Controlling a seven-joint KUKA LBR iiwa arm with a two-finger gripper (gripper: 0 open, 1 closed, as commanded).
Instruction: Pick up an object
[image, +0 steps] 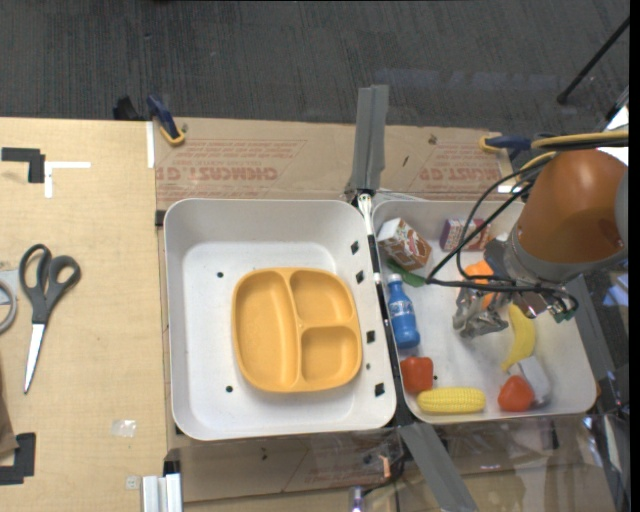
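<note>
I am reaching in over the right-hand bin (580, 395) with my wrist bent down, and my gripper (482, 320) is hanging low over the bin floor, just left of the banana (520, 338). I am hovering here because this bin is where all the loose pieces are lying, so any pick has to start from above this clutter. From this slanted view the metal parts are blurring together, so I cannot tell how my claw is set or whether it has anything in it; nothing is visibly caught there.

The task is leaving the choice of object to me. The banana is lying nearest, curved along the bin floor just beside my claw. The blue bottle (403, 314) is resting against the left wall, with a red piece (417, 373) below it and the corn cob (451, 401) lying along the near wall. Another red piece (516, 394) is sitting near the corner, and a snack packet (408, 243) is lying toward the far side.

The left bin (190, 330) is holding a yellow divided plate (297, 329), well apart from where I am working. The scissors (43, 290) are lying out on the bench.
</note>
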